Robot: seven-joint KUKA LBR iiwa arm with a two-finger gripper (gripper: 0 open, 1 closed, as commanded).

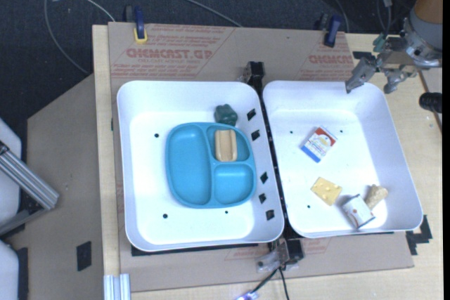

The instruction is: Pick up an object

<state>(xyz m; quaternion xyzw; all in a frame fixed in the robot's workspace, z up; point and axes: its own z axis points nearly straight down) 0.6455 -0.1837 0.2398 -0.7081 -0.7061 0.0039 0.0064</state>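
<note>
We see our gripper (373,76) as grey metal with two slim fingers, under a rounded grey wrist.

The arm enters from the upper right, its grey wrist angled down and to the left; the gripper (373,78) hangs with its two fingers (356,76) spread apart, nothing between them

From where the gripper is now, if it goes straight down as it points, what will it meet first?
Probably the far right corner of the right bin. The open gripper hangs over that rim, apart from the small red and white box, the nearest object. Depth is unclear from this slanted view, so it may land just inside on the bin floor.
</note>
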